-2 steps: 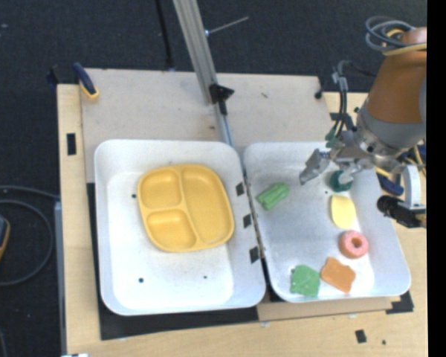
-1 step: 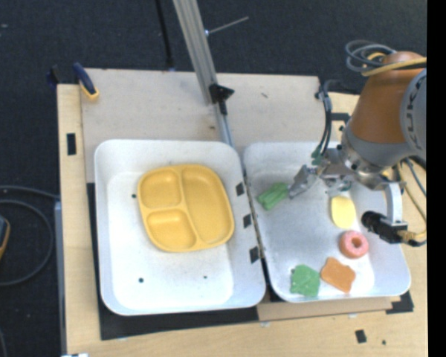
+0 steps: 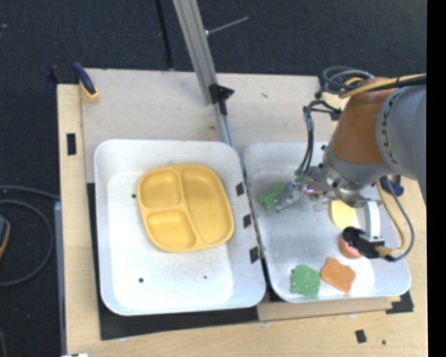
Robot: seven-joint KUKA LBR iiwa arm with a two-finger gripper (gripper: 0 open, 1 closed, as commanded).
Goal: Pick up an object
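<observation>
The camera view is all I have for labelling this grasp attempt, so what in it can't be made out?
- Gripper: blurred and small; jaws' state unreadable.
- Small green object beside it: contact unclear.
- Pale yellow object: partly hidden by the arm.
- Pink round object: partly covered by a black cable fitting.

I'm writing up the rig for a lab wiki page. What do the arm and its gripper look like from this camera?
The arm is a thick rounded grey cylinder with a broad orange band above the wrist. Dark cables loop over its top and run down both sides. Below the band sits a metallic grey wrist block, from which the small silver gripper sticks out on a thin stem.
</observation>
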